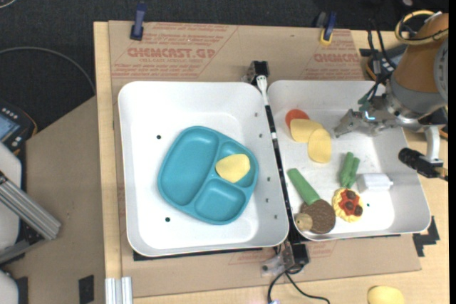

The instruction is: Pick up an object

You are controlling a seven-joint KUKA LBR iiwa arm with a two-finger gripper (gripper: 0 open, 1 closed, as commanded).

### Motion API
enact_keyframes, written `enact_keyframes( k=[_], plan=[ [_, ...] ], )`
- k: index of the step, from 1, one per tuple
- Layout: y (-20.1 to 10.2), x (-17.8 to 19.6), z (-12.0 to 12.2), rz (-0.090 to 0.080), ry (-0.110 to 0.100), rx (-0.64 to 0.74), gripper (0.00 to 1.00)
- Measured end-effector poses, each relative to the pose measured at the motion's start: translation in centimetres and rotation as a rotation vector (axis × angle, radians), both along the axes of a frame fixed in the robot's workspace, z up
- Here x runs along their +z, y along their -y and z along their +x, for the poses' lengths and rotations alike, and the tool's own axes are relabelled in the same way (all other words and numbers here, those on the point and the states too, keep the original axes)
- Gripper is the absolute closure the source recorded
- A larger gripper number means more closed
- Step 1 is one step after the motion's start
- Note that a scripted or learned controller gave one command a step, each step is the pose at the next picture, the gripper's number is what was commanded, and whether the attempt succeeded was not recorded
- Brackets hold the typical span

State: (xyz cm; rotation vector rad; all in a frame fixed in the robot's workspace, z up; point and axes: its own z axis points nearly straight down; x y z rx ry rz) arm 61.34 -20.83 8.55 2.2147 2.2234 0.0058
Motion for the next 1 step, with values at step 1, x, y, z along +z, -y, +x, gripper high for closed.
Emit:
enact_keyframes(
  k=[1],
  plan=[
    [-6.49,0.0,5.58,0.001,0.002,0.004,0.0]
  ],
)
